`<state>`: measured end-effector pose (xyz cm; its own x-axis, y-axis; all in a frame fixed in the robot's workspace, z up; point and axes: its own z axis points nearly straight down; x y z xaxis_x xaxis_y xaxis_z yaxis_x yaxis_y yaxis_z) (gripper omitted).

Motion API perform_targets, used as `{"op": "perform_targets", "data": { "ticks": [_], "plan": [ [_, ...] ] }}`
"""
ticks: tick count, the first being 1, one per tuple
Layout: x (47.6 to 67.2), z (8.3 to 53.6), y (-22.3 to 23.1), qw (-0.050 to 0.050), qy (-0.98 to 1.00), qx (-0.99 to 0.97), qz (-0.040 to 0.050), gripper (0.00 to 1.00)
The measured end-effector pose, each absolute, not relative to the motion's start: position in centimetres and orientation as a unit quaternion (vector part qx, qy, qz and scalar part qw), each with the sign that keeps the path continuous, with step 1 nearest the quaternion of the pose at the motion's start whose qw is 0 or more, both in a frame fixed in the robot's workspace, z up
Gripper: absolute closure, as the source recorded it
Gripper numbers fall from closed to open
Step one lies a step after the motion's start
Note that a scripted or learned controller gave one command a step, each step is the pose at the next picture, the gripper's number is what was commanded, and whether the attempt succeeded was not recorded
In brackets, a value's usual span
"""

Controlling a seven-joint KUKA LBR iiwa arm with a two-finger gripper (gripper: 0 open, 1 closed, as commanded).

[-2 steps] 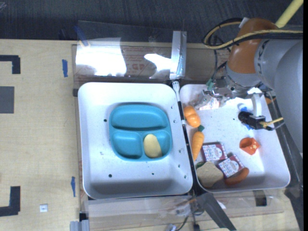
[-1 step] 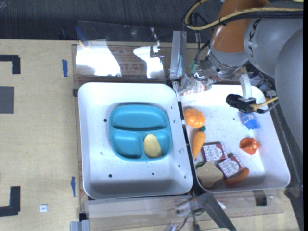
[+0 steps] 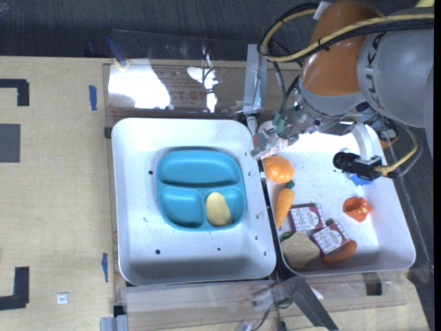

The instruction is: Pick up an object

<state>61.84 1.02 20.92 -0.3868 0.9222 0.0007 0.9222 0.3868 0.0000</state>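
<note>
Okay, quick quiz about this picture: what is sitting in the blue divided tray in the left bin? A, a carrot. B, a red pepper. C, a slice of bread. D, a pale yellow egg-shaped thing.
D: a pale yellow egg-shaped thing lies in the lower right compartment of the blue divided tray, while the carrot lies in the right bin.

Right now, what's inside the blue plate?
A yellow lemon sits in the lower right compartment of the blue plate. The other compartments show bare blue. The bit of plate under the lemon is covered, so I can't see it.
</note>
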Motion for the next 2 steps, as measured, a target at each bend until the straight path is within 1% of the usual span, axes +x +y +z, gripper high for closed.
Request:
{"op": "perform_targets", "data": {
  "ticks": [1,2],
  "plan": [
    [56.4,18.4,1.4,0.001,-0.887,-0.462,0.0002,1.0],
    [59.3,23.0,3.2,-0.002,-0.87,-0.494,-0.0018,1.0]
  ]
}}
